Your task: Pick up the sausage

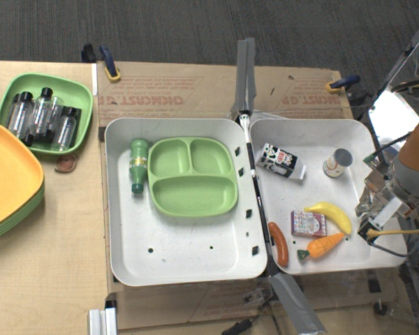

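1 sausage (278,243) lies well left of the gripper (374,222); its grip state is unclear.

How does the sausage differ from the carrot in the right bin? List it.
The sausage is plain red-brown; the carrot is orange with a green end. The sausage lies nearly lengthwise against the bin's left wall; the carrot lies slanted by the banana. Both are long and rest near the right bin's front edge.

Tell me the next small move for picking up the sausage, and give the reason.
Probably swing the pincer across the right bin toward its lower left corner. The sausage lies there against the bin's left wall, while the pincer sits at the right rim, with the banana and carrot between them.
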Controlling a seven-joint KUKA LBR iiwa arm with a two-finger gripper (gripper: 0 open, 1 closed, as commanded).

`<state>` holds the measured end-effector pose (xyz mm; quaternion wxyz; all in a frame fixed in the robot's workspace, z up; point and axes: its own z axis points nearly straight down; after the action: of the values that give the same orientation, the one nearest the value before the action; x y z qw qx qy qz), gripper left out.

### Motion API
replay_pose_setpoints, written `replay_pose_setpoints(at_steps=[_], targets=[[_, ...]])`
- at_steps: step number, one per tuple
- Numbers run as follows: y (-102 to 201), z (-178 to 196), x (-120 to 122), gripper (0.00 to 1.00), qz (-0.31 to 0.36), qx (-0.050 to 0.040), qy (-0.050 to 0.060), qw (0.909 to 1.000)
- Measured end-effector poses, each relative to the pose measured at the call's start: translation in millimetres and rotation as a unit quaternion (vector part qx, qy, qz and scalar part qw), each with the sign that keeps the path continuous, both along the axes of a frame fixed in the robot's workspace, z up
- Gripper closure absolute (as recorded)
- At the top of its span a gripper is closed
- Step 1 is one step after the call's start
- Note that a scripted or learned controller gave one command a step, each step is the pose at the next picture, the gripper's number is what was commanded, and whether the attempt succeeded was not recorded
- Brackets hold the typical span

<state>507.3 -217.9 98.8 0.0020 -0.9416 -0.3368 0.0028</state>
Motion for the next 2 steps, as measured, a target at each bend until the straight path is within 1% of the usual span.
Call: replay_pose_setpoints(at_steps=[1,2], targets=[[14,17,-14,1.0,0.08,0.0004,-0.001,0.9968],[5,45,-8,1.0,0.021,-0.0008,-0.001,0.9998]])
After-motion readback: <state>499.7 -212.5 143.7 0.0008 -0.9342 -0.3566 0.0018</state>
